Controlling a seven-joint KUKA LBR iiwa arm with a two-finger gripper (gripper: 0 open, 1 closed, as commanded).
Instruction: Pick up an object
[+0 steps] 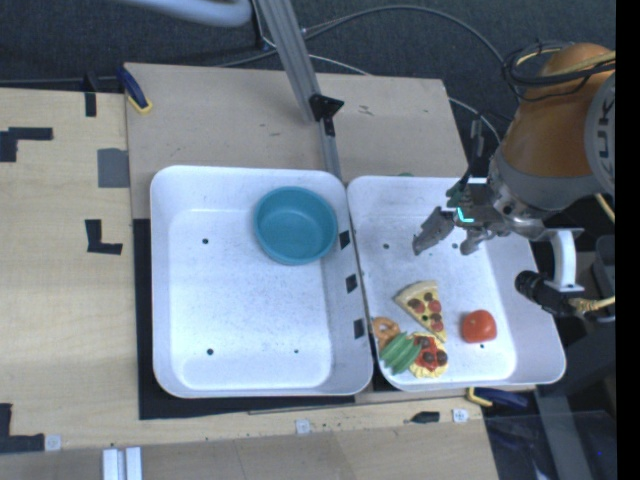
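My gripper [450, 238] hangs over the upper middle of the right bin [400, 203], its two dark fingers spread open with nothing between them. Below it lies a toy pizza slice [422, 306]. To the slice's right sits a red tomato-like toy [479, 325]. At the bin's lower left a green toy vegetable [398, 352] lies against a pretzel-like piece [384, 328] and a second pizza-like piece [432, 357]. A blue bowl [295, 225] stands at the top of the left bin [190, 298].
A slanted metal pole [300, 63] crosses the bench above the bins and ends at the ridge between them. The arm's grey and orange body [555, 128] stands over the right bin's upper right corner. Cables run behind it.
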